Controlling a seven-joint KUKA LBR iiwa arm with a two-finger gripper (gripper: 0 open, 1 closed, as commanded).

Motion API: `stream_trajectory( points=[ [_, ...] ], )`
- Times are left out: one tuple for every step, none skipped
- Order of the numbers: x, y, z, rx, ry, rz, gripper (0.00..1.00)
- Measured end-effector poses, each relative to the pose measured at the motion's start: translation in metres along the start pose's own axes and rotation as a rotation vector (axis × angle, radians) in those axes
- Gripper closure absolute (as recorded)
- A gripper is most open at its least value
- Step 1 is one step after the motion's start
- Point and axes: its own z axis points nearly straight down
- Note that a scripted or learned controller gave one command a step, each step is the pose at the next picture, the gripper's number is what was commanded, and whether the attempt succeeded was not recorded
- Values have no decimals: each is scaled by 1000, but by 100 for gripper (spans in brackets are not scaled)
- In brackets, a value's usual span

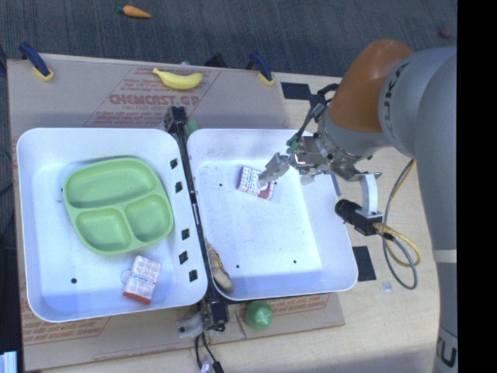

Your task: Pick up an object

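The left shallow white plastic bin [35, 231] contains a light green three-compartment plastic tray [116, 204] in its upper middle and a small red-and-white packet [142, 278] near its lower edge, apart from the tray. The right shallow white plastic bin [311, 239] contains a small red-and-white patterned carton [255, 183] in its upper area and a tan elongated object [219, 272] against its lower left corner. The claw [273, 168] of the grey arm with the orange band [388, 92] sits over the right bin, its tip at the carton's right edge; whether the fingers are apart or together cannot be told. On the cardboard-covered bench [233, 92], a yellow plastic banana [178, 77] lies above the bins and a green ball [258, 315] lies below the right bin.
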Motion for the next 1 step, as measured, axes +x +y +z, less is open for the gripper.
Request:
stream_trajectory(
  points=[
    [17, -43, -40, 0, 1, 2, 0]
  ],
)
